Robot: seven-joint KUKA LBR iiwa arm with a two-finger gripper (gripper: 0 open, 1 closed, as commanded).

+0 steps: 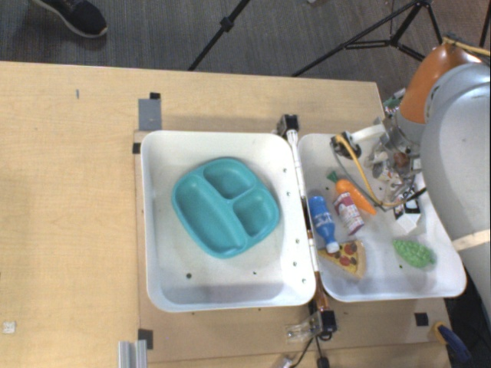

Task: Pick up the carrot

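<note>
Lying in the right bin (443, 282), the carrot (356, 194) slants from far-left to near-right, just left of and nearer than the pincer (393, 169); whether the pincer is spread or closed cannot be told

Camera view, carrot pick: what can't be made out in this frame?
- Gripper: wrist hardware and cables clutter it, so its state is unreadable.
- Carrot: its far end runs under the cables, so contact with it is unclear.
- Red-and-white bottle: label too small to read.
- Arm: cut off by the right edge.
</note>
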